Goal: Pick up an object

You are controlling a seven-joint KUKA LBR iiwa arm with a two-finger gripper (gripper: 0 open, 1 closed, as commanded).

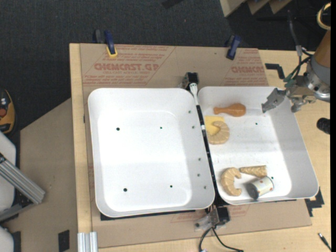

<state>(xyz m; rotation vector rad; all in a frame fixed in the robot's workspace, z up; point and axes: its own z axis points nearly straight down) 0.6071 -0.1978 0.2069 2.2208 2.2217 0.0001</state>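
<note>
The right bin (294, 135) holds several small objects. An orange drumstick-shaped toy (230, 109) lies near its far edge, with a yellow and tan pastry piece (217, 129) just below it by the left wall. Toward the front lie a tan croissant shape (230, 181), a smaller tan piece (253, 170) and a grey cylinder (261, 187). My gripper (286, 101) hovers over the bin's far right side, to the right of the drumstick toy and apart from it. It is open with nothing between its fingers.
The left bin (100, 140) sits beside the right one, joined along a black divider strip (202, 135). Both rest on a brown board (157, 62) held by clamps at the back. Cables hang at the front centre (212, 224).
</note>
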